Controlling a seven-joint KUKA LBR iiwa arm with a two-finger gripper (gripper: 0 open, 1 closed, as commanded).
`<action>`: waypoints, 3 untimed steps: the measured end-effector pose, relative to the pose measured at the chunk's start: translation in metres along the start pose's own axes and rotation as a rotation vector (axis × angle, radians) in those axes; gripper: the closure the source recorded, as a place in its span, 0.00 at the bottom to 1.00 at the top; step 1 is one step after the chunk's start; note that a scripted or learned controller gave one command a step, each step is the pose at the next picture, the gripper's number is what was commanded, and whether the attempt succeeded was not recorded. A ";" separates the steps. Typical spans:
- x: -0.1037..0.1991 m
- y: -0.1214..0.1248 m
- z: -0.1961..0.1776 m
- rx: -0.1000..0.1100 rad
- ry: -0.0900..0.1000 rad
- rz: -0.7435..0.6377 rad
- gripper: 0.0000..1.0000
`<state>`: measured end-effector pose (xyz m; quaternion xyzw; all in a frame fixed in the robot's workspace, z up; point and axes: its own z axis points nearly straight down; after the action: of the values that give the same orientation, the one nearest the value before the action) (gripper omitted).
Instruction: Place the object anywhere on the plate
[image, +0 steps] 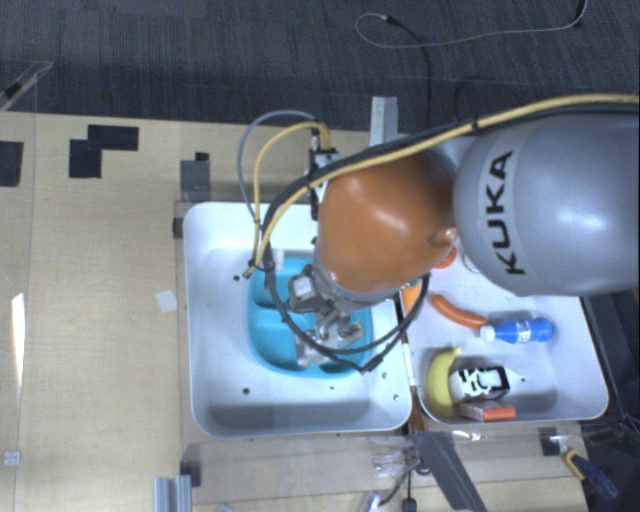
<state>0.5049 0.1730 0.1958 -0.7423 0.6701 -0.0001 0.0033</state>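
Hovering end effector (325, 335), blue plate (268, 335) (object hidden)

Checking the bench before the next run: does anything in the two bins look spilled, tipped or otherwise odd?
Nothing stands out. The blue plate lies flat in the left bin under the gripper. The right bin holds a bottle lying on its side among loose items, unspilled.

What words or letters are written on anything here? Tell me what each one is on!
"KUKA": black letters on the grey arm, running up its side.
The blue bottle has a label, too blurred to read.
The black and white object in the right bin has markings, too small to read.
The small orange box beside it: no text I can make out.
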 end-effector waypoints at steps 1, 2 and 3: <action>0.009 -0.050 0.037 0.001 -0.001 0.028 1.00; 0.086 -0.015 0.005 0.004 0.002 0.375 1.00; 0.083 -0.104 0.010 0.005 -0.001 0.255 1.00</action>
<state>0.6164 0.1014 0.1864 -0.6509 0.7592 -0.0009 0.0057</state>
